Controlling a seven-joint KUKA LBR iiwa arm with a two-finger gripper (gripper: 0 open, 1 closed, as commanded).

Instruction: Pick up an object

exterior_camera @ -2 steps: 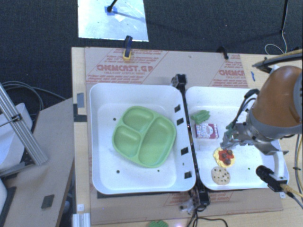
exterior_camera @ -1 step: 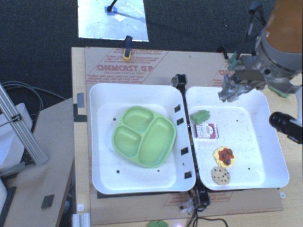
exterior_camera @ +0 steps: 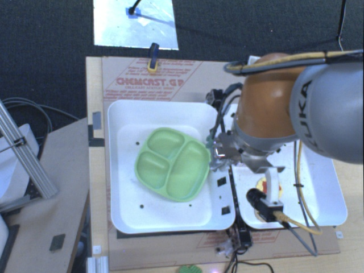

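A light green divided plate point(exterior_camera: 172, 164) with three compartments lies flat in the left white bin point(exterior_camera: 128, 212), a little right of its middle. My gripper point(exterior_camera: 216, 152) hangs low at the plate's right rim, over the wall between the two bins. The big grey and orange wrist point(exterior_camera: 273, 112) above it covers most of the gripper. A small yellow and red object point(exterior_camera: 261, 185) peeks out in the right bin point(exterior_camera: 333, 209), mostly hidden behind the arm's white bracket.
Cables and a black connector point(exterior_camera: 259, 203) hang from the arm over the right bin's front. Cardboard sheeting point(exterior_camera: 151, 78) lies under both bins. A shiny metal plate point(exterior_camera: 133, 16) sits on the dark floor beyond.
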